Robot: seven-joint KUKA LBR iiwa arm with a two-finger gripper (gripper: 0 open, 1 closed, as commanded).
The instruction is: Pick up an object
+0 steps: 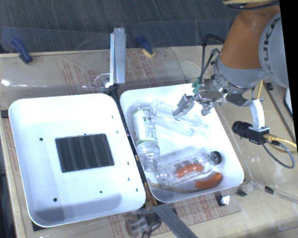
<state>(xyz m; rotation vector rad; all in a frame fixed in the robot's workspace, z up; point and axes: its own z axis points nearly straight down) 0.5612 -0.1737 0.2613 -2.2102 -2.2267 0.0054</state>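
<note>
Right bin [225, 149] crowded with clear bottles [145, 135], orange item [209, 180], fingers [194, 105] spread open, empty above them

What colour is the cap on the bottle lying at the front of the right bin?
Black, on the clear bottle's cap, seen in the camera view.

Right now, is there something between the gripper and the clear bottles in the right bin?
Nothing visible is in the way. The gripper hangs over the right bin, just above a clear bottle lying there.
</note>
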